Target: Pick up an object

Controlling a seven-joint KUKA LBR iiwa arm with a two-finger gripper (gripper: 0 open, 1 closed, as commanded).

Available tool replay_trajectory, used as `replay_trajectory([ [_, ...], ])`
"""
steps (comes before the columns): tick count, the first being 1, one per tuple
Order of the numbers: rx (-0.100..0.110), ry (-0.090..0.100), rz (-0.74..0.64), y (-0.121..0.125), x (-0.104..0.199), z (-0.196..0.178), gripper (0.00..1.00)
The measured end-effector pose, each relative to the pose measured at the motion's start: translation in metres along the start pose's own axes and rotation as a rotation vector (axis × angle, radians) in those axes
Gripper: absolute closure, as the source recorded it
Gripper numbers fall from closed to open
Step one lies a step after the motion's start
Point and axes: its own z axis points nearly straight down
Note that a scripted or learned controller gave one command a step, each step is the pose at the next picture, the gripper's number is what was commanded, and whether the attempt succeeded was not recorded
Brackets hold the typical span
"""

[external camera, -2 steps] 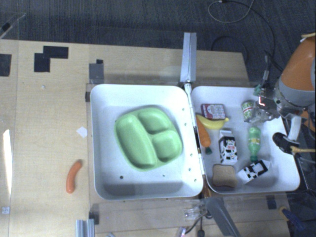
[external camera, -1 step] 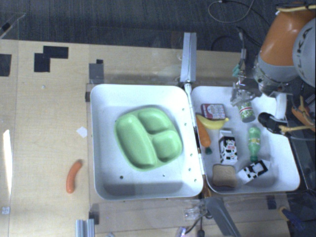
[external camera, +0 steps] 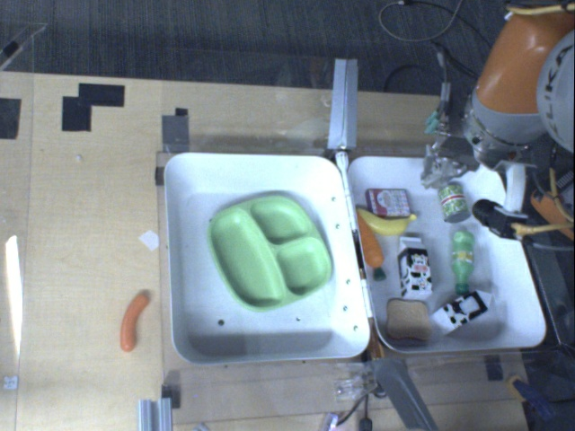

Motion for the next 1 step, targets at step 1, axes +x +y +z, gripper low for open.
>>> replay_trajectory([
  [1,0.004,-0.001,0.060,-0.0015,0.0286,-0.0748,1.00],
])
